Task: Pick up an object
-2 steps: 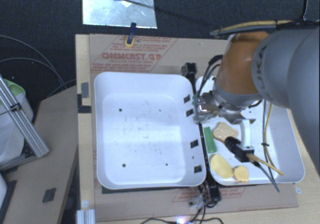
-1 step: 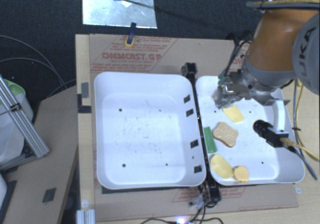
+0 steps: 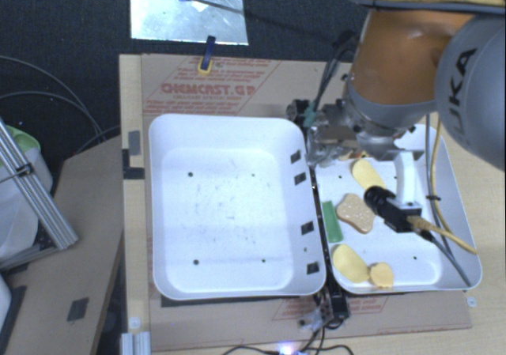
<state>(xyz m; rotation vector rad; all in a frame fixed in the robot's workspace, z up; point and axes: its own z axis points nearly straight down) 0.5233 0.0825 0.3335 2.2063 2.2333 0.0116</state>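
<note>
Right of centre, hovering with claw over upper-left corner of right bin, near yellow piece; cannot tell grip.

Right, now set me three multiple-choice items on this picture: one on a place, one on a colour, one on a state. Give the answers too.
1. Where does the toast-like slice lie?
A. in the view's left bin
B. in the view's right bin
C. on the bench outside the bins

2. What colour is the flat strip beside that slice?
A. red
B. blue
C. green

3. How does the slice sit?
A. flat on the bin floor
B. lifted in the air
C. standing on edge against a wall

Answers:
1 B, since it lies on the white floor of the right-hand bin.
2 C, since the strip along that bin's left wall is green.
3 A, since its broad face is turned up and it rests on the floor.
</note>
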